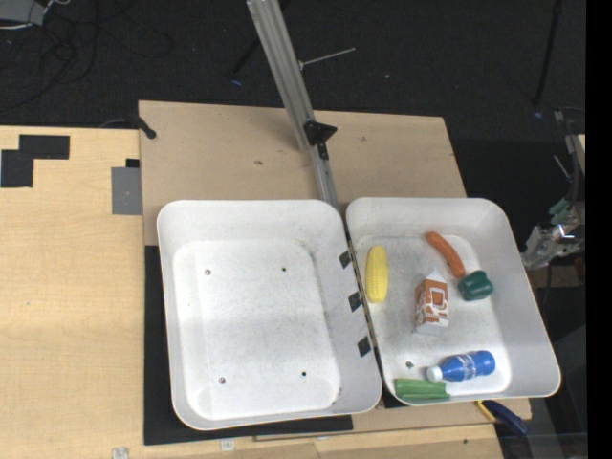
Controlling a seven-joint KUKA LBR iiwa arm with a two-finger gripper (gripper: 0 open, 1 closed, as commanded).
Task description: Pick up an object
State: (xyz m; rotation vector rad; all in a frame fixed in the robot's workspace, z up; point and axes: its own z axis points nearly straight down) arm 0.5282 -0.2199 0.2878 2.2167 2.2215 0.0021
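Observation:
The right white bin (pixel 521 285) holds several objects. A yellow corn cob (pixel 376 273) lies along its left wall. An orange-red sausage shape (pixel 445 251) lies near the back, with a small dark green block (pixel 475 285) just in front of it to the right. A red and white carton (pixel 433 304) sits in the middle. At the front, a blue bottle with a white cap (pixel 466 365) lies on its side, and a flat green piece (pixel 421 388) rests against the front rim.
The left white bin (pixel 249 304) adjoins the right one, with black clips (pixel 354 300) along the shared wall. A slanted aluminium rail (pixel 287 75) rises behind the bins. A metal fixture (pixel 555 235) stands past the right bin's right rim.

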